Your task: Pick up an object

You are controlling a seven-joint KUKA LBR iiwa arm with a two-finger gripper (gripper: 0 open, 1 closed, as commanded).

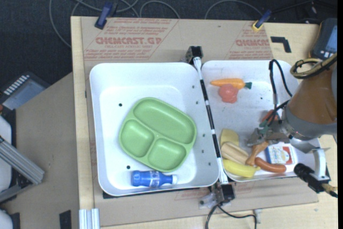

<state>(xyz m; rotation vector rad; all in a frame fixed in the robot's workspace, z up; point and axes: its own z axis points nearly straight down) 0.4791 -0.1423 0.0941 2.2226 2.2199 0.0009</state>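
Plastic toy food crowds the right bin's [252,69] near end: a hot dog [266,164], banana [238,169] and bun [232,152], likely light, stiff, slippery (best pinched across a narrow middle). The claw [263,134] hovers just above them; its opening I cannot tell.

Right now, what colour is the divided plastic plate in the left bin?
Light green; the divided plastic plate shows plainly in the camera view.

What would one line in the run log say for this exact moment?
arm: low in right bin | hand: above toy food pile | nearest: brown sausage, yellow banana | left bin: green divided plate, blue bottle
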